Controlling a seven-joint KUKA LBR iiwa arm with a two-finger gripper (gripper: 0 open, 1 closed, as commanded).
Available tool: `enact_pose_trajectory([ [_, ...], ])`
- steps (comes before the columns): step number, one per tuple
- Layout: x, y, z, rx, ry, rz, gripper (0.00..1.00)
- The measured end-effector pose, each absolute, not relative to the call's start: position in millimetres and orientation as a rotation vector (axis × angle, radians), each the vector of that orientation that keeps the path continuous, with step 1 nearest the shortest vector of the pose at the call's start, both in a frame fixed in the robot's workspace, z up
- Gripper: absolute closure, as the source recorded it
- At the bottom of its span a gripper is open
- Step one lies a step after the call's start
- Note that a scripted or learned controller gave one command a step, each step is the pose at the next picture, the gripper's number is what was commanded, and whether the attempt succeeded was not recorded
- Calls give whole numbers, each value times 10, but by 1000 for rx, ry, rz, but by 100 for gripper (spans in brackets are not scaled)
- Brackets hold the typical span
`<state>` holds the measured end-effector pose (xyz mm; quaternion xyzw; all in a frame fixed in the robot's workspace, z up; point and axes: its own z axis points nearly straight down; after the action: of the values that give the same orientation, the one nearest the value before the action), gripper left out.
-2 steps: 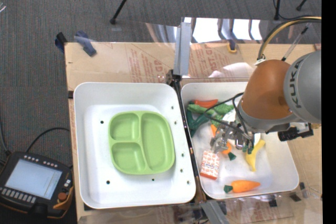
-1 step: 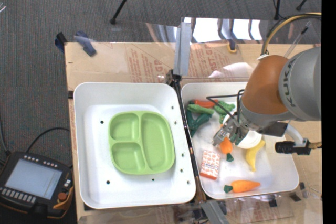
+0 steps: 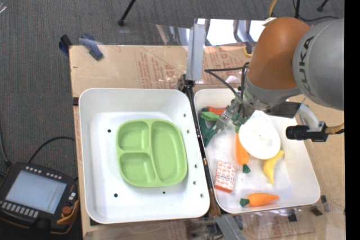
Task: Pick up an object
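Fingers point(image 3: 229, 118) are down at the upper-left corner of the right bin point(image 3: 306, 174), right next to a green toy point(image 3: 209, 121) sitting against that bin's left wall. Honestly can't tell if they're spread or pinched, the metal bits blur together against the clutter.

Using the white plate point(image 3: 260, 137) as the anchor and going left to right: way off to its left is the other bin point(image 3: 90, 149) with a green divided tray point(image 3: 152, 153) in it, nothing graspable there. Closer in, lower-left of the plate, there's a small orange-and-white box point(image 3: 225, 176). A carrot point(image 3: 242, 153) is tucked right against the plate's left edge, running top to bottom. Below the plate lies a second carrot point(image 3: 260, 199), long axis sideways. A banana point(image 3: 272, 164) pokes out from the plate's lower right.

My guess is the green toy is the target, since it lies just left of and slightly below the fingers, basically touching distance. It looks lumpy and wedged by the wall, so the grab could slip.
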<state>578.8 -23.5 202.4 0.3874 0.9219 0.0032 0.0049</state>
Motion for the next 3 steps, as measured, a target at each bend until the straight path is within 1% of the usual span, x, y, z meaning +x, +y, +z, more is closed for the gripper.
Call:
enact_pose_trajectory([
  [1,5392,-921,937,965,2993,0,100],
  [2,5913,-295,1927,860,3011,8,100],
  [3,5603,-848,869,729,3060,0,100],
])
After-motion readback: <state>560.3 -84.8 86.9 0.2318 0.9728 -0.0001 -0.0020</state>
